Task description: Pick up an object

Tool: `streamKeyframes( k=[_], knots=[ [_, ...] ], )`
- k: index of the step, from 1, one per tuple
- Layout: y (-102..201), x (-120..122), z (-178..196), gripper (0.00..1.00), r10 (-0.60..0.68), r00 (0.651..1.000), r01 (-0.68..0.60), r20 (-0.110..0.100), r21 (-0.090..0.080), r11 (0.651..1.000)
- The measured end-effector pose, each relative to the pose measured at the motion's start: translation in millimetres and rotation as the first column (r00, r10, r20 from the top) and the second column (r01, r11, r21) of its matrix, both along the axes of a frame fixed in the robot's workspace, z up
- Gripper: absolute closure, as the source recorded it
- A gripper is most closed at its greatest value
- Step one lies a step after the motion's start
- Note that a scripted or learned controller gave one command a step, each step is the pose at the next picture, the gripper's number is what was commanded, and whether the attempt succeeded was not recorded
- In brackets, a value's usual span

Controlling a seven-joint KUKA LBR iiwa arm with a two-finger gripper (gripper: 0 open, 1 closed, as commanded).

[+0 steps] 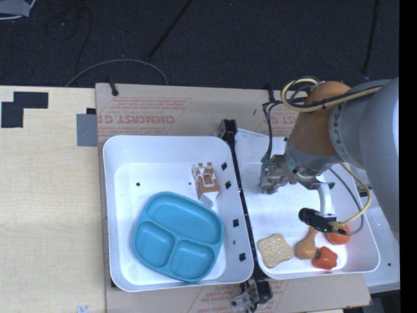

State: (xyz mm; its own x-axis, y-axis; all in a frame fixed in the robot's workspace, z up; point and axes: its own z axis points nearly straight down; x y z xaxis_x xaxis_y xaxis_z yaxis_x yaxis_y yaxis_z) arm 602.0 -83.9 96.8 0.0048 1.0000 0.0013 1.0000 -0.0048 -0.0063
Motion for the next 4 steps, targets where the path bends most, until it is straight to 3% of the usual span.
streamKeyframes(
  k=[3,4],
  knots=[
    [-5.2,-6.7,151.0,1.0,0.005,1.0,-0.005,0.007,-0.001,1.0],
    [40.6,-23.6,136.9,1.0,0.006,1.0,-0.006,0.001,0.0,1.0]
  ],
)
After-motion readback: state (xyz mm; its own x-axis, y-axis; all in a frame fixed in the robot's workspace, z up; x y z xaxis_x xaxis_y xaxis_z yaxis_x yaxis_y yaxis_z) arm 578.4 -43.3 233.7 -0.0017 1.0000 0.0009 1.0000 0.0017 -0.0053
